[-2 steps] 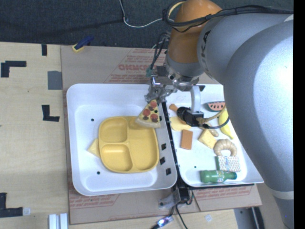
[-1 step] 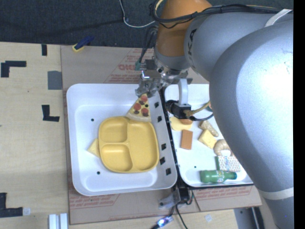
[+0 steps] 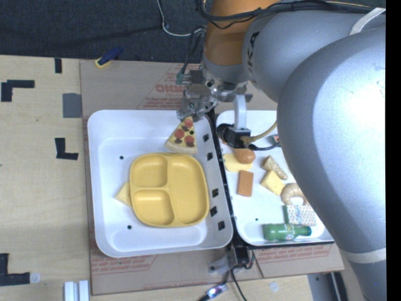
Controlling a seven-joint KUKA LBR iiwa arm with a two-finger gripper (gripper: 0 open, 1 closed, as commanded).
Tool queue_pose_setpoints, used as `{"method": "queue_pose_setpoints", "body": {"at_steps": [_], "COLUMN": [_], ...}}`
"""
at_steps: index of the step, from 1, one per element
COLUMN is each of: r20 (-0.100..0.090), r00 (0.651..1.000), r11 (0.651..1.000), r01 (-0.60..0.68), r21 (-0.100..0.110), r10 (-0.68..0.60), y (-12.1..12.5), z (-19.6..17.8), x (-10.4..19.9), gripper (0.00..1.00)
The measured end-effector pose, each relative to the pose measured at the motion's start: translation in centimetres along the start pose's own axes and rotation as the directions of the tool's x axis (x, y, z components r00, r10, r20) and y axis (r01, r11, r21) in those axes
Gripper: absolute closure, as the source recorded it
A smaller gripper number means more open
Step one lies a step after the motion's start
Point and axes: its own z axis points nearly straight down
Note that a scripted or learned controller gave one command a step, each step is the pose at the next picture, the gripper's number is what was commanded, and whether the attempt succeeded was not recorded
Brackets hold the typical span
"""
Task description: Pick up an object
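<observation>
From my camera view I see a light wooden tabletop (image 3: 37,187) marked with black tape, a sheet of brown cardboard (image 3: 125,86) laid over it under the two white bins, and dark cloth along the far edge. The cardboard carries red printing near its far side, too blurred for me to read. A small blue-and-yellow item (image 3: 109,56) lies on the tabletop at the cardboard's far left corner.

The left bin (image 3: 100,168) holds one yellow three-compartment plate (image 3: 168,189), with a pale yellow wedge (image 3: 122,195) poking out from under its left edge, and one toy pizza slice (image 3: 183,137) at the far right corner, just beyond the plate.

The right bin (image 3: 250,227) holds one orange roll-shaped toy (image 3: 244,156), a pale yellow piece (image 3: 233,163) touching it, one orange-brown rectangular slab (image 3: 245,183), two cheese-coloured chunks (image 3: 273,174), one croissant-like piece (image 3: 292,194), one patterned packet (image 3: 302,215) and one green bottle (image 3: 286,232) lying on its side; its label is unreadable.

The gripper (image 3: 193,108) hangs right above the pizza slice, at the wall between the bins. I cannot tell how it is set. The big grey arm (image 3: 338,124) covers the right bin's right side.
</observation>
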Motion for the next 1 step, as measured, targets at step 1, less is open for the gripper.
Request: {"method": "queue_pose_setpoints", "body": {"at_steps": [1], "r20": [0.002], "r00": [1.0], "r11": [1.0], "r01": [-0.001], "r21": [0.003], "r10": [0.001], "y": [-1.22], "z": [1.02], "x": [0.08], "gripper": [1.0]}}
